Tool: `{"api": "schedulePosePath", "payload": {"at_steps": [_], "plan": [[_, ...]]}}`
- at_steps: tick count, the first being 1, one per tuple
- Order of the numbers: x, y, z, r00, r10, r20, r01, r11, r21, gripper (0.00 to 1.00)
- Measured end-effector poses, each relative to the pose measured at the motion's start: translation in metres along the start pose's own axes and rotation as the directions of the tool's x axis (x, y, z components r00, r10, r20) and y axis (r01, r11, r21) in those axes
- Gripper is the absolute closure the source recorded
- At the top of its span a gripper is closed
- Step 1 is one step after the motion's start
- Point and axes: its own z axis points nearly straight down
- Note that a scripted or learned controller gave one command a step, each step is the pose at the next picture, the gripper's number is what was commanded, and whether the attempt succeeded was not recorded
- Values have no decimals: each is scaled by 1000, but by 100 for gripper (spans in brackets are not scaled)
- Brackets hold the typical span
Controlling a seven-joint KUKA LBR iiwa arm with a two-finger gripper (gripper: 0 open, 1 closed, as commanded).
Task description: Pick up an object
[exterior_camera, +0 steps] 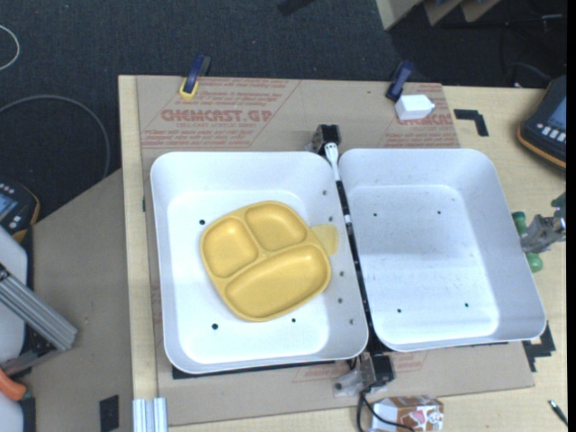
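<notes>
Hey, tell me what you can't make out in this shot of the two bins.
- Gripper: in the camera view it sits at the right edge, small and blurred, so whether its fingers are open or shut cannot be told.
- Small yellow piece beside the yellow divided plate in the left bin: partly hidden by the plate, so its shape is unclear.
- Right bin: dark specks too small to identify.

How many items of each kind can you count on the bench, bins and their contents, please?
White bins: 2, left and right
Yellow divided plates: 1, in the left bin
Total: 3
</notes>
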Motion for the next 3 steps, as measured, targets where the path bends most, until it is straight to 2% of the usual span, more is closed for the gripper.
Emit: {"api": "schedulePosePath", "payload": {"at_steps": [1,3], "plan": [[0,31,0,1000,-4,4,4,1000,-8,100],[0,31,-22,1000,-4,7,4,1000,-13,100]]}}
